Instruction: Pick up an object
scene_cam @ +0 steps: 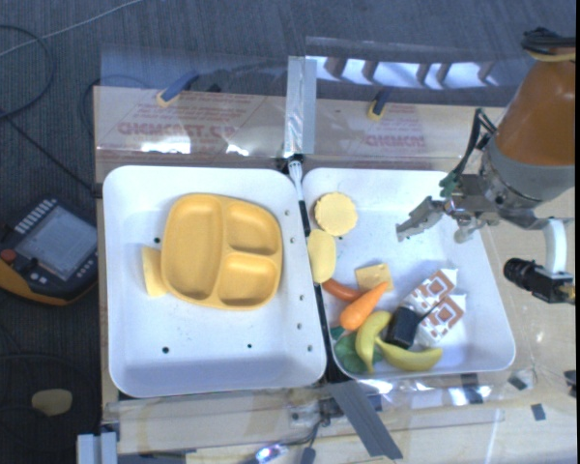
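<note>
1. An object to be picked is not fixed by the task, and the choice lies in the right-hand shallow white plastic bin [483, 288]. There a heap of toy food sits toward the near left part: a curved yellow plastic banana [398, 354], an orange carrot [362, 305], and a white box with an orange-brown pattern [443, 309].
2. The left-hand white bin [126, 288] holds a large yellow compartment tray [217, 249]. It is judged a poor target, being broad and flat.
3. The grey arm with its orange band [546, 114] reaches in from the right, and the two-finger gripper [435, 213] is seen above the bare far part of the right bin, with nothing between its fingers. The fingers appear spread apart, one dark finger [416, 218] pointing left.
4. For a clean grasp, a thing standing apart should be chosen. The round yellow disc [335, 214] near the divider, or the pale yellow wedge [372, 276], is judged easier than the crowded heap.
5. The descent should be kept clear of the bin wall.
6. A small black block [402, 327] lies against the banana and the box; its nature cannot be made out. A green piece [346, 348] is partly covered by the banana. The arm's upper part is cut off by the frame edge.
</note>
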Controlling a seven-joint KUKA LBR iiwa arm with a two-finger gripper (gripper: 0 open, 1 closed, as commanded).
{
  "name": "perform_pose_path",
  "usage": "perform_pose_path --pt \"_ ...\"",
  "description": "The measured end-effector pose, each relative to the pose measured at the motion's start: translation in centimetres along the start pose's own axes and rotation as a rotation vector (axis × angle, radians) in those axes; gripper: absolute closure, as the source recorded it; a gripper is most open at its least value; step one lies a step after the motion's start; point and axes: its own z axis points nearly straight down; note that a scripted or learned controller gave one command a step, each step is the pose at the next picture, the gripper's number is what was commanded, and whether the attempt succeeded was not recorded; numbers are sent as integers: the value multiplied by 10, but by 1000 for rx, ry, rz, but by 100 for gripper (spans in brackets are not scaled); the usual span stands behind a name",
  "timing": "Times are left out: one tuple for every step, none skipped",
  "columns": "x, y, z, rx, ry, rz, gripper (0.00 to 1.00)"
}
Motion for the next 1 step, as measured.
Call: perform_pose_path --pt "12 -13 91 1 0 34 0"
